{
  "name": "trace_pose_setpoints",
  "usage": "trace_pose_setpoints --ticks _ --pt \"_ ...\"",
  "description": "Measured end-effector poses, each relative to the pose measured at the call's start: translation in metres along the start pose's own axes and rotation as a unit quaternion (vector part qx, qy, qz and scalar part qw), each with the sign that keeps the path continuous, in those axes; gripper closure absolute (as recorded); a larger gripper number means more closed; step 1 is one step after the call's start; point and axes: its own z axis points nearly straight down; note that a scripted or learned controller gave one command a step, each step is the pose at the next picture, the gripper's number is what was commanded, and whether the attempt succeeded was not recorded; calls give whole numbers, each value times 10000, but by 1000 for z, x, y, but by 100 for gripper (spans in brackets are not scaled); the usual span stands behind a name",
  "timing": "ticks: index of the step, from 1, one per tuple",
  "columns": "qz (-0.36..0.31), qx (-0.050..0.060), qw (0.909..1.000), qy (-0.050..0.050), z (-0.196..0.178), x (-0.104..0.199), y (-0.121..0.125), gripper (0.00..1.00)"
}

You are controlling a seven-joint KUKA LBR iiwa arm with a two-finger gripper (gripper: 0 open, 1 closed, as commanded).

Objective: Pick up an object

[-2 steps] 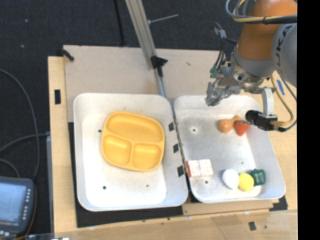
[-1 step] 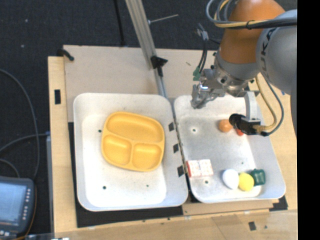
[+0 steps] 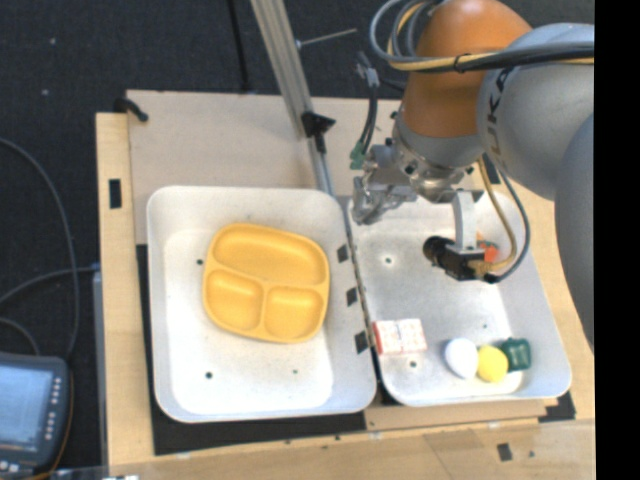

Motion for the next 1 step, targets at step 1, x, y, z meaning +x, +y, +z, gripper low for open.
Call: trace_pose_setpoints --ticks 1 --pt "-3 5 10000 0 14 54 -8 100"
